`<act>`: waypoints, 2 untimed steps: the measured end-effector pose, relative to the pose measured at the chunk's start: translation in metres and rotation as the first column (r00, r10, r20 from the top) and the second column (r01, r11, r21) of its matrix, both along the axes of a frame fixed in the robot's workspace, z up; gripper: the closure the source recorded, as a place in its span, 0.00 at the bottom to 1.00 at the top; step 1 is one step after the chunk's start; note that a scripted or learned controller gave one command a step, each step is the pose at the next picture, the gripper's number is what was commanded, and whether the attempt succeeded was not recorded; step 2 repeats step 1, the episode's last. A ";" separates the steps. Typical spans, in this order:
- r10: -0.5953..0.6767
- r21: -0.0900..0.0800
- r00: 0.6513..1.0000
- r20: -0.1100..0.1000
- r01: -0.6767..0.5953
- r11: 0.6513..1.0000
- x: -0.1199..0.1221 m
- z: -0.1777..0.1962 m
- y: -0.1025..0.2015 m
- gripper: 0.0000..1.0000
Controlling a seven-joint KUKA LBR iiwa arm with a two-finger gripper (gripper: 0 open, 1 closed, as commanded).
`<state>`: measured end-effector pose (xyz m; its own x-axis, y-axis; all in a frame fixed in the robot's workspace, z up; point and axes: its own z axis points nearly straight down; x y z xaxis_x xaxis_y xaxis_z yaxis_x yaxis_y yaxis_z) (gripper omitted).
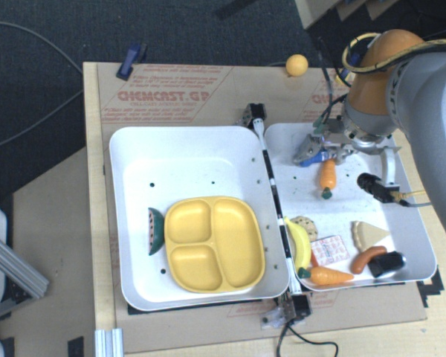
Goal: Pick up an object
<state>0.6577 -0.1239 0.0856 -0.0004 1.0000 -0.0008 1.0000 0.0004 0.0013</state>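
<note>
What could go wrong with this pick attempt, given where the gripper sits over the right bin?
1. The gripper sits at the top end of the small carrot, not around its middle, so a grab there may slip off or tip it.
2. The carrot looks rounded and could roll away across the right bin floor.
3. The other toys, such as the banana and sausage, are crowded at the bin's near end, so a retry there may catch several.

A brown bench [208, 88] with red printed lettering fills the middle of the frame, and two shallow white bins sit side by side on it: the left bin [126, 199] and the right bin [420, 244]. A small yellow-orange ball [296, 65] lies on the board at the upper right, and a blue clip [130, 62] sits at its upper-left corner.
</note>
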 end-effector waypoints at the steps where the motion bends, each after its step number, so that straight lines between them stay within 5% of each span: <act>1: -0.001 0.001 1.000 -0.007 0.001 1.000 -0.002 0.009 0.000 1.00; 2: -0.001 0.001 1.000 -0.007 0.001 1.000 -0.002 0.009 0.000 1.00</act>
